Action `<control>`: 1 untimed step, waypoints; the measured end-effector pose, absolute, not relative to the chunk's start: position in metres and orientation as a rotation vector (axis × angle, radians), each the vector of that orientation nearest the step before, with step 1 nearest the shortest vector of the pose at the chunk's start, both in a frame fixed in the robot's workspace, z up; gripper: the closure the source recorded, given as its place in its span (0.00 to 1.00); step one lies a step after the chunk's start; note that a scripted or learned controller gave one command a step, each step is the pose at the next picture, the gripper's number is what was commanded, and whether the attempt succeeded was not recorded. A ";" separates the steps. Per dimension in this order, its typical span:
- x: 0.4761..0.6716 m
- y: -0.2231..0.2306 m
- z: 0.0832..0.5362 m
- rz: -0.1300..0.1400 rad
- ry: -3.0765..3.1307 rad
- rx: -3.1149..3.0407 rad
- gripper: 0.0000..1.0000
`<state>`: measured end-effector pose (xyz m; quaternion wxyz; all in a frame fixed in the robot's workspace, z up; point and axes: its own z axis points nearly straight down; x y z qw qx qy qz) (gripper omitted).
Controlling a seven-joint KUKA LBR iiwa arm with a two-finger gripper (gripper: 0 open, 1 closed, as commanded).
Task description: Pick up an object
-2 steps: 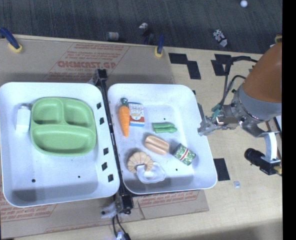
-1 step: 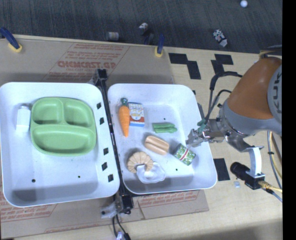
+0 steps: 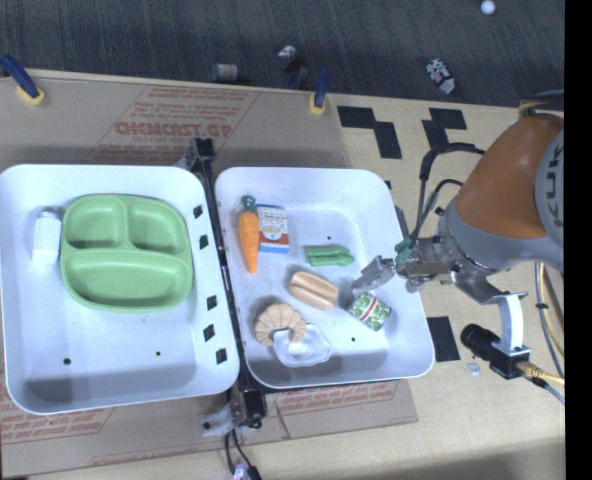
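Target, as I read it, is the small green-and-white labelled can, lying on its side near the right wall of the right white bin. The gripper sits just above it, w/ the grey fingers angled down-left toward it; can't tell if they're spread or clenched, and nothing shows between them, so I don't count it as held.

To do this well I'd centre over the can's short axis, drop straight, and close across the round body so it won't roll out.

Close neighbours: tan hot-dog-shaped toy just left, green flat bean-like piece above. Further off: orange carrot, small printed carton, tan croissant-like piece. Left white bin holds a green divided plate. All on the cardboard-covered worktop.
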<state>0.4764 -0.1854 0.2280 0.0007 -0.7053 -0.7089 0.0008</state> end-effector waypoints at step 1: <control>0.515 -0.212 0.096 -0.006 -2.229 -2.220 0.00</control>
